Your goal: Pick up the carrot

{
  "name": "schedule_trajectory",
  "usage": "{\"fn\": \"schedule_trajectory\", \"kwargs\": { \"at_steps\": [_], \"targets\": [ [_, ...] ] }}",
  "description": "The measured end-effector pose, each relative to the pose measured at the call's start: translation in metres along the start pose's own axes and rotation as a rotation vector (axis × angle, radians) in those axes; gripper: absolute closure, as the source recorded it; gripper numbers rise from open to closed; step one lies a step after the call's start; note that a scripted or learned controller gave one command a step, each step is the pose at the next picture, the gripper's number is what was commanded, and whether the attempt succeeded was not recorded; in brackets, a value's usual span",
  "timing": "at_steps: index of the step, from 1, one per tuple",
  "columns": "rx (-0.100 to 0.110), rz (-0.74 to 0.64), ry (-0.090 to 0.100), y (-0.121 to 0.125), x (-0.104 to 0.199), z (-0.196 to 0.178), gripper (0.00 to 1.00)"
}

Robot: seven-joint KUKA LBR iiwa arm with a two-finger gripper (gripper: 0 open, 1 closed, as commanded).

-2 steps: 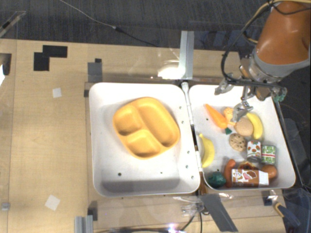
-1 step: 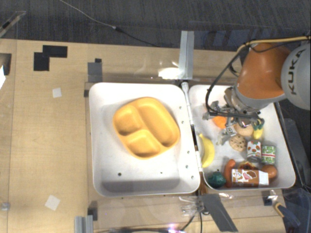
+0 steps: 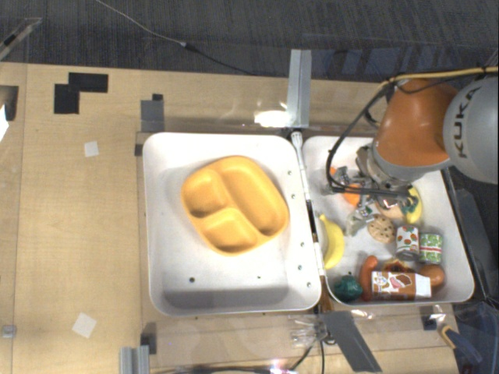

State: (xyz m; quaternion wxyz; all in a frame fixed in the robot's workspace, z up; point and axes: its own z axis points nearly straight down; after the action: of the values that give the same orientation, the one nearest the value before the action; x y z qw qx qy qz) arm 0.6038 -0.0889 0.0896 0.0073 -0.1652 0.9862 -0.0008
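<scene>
right bin (image 3: 461, 283) crowded — left bin (image 3: 168, 232) roomier

arm (image 3: 470, 123): white letters "KU" legible on grey housing, rest cut by frame edge | bottle (image 3: 399, 284): red-and-white label, print too small to read | cans (image 3: 419, 243): labels illegible
</scene>
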Motion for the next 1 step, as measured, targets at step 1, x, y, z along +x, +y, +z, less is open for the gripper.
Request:
{"fn": "schedule_trajectory", "kwargs": {
  "at_steps": [1],
  "targets": [
    [0.001, -0.019, 0.001, 0.0004, -0.0209, 0.0006, 0.0]
  ]
}}
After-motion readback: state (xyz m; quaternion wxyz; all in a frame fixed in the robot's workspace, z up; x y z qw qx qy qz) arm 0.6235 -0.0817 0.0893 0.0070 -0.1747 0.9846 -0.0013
